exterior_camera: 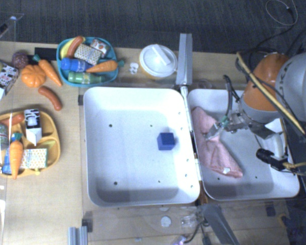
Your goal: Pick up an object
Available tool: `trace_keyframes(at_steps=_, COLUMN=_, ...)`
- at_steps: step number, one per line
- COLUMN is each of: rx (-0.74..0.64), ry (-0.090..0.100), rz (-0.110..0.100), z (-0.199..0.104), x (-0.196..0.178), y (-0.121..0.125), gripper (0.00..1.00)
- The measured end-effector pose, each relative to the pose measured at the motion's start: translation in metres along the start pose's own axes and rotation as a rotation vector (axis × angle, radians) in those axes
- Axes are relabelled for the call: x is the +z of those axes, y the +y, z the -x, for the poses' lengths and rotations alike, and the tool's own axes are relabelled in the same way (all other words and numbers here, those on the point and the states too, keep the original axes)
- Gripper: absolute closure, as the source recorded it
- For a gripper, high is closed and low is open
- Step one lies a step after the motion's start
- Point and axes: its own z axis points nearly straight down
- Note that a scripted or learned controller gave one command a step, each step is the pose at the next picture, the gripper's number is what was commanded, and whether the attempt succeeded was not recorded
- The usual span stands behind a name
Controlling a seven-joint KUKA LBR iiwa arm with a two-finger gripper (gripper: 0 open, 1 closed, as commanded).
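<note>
The gripper [212,132] is down in the right bin [255,188], its tip at the pink cloth [217,151]; how wide it stands I cannot tell. This looks like the grasp step; next it needs closing and a lift

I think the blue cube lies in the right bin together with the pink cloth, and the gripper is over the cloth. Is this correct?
Not quite. The camera view shows the blue cube in the left bin, apart from the pink cloth, which lies in the right bin. The gripper is indeed over the cloth.
</note>
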Motion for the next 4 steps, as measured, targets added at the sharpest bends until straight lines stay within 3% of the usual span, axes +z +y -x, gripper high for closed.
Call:
trace_keyframes(at_steps=1, rx=0.001, ry=0.0, rz=0.0, z=-0.017, x=-0.002, y=-0.087, gripper=0.0)
trace_keyframes(at_steps=2, rx=-0.031, ry=-0.006, rz=0.004, z=-0.038, x=-0.002, y=-0.088, gripper=0.0)
trace_keyframes(at_steps=3, rx=-0.034, ry=-0.006, rz=0.011, z=-0.039, x=-0.014, y=-0.085, gripper=1.0)
trace_keyframes(at_steps=4, rx=-0.394, ry=0.008, rz=-0.011, z=-0.036, x=-0.094, y=-0.034, gripper=1.0)
